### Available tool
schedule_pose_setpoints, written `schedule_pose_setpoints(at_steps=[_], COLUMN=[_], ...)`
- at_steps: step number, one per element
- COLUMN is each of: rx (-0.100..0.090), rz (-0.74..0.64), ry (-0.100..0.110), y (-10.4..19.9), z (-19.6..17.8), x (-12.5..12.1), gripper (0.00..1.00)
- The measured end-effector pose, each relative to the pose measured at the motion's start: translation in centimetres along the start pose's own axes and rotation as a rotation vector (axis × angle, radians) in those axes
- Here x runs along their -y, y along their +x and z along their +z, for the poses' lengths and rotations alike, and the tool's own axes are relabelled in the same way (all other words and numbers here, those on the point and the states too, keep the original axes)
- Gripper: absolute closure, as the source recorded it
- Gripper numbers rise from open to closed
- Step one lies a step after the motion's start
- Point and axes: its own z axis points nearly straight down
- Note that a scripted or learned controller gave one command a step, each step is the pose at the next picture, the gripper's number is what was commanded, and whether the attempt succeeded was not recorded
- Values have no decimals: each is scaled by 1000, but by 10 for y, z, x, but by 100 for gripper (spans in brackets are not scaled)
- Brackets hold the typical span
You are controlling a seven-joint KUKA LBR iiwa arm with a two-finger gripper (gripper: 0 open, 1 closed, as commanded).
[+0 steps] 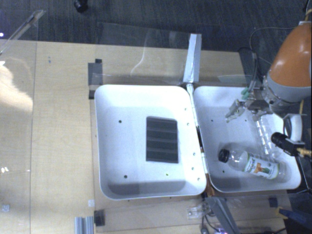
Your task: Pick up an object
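Note:
A clear plastic bottle [253, 164] with a black cap and an orange-green label lies on its side near the front of the right bin [214, 130]. A black ribbed rectangular block [162, 139] lies flat in the middle of the left bin [112, 111]. My gripper [235, 108] hangs over the back half of the right bin, behind the bottle and apart from it. Its fingers are spread open with nothing between them. The orange-banded arm [292, 57] comes in from the right.
A faint clear shape [264, 133], too glassy to identify, stands between the wrist and the bottle. The divider where the two bin walls meet [196, 130] runs front to back. Wooden bench top [53, 130] surrounds the bins.

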Motion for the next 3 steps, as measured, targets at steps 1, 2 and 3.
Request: schedule_pose_setpoints(at_steps=[1, 2, 3], rx=[0, 3, 5], rz=[-78, -236, -237], ry=[2, -11, -22], y=[6, 11, 12], z=[79, 143, 131], x=[67, 66, 62], gripper=[0, 0, 100])
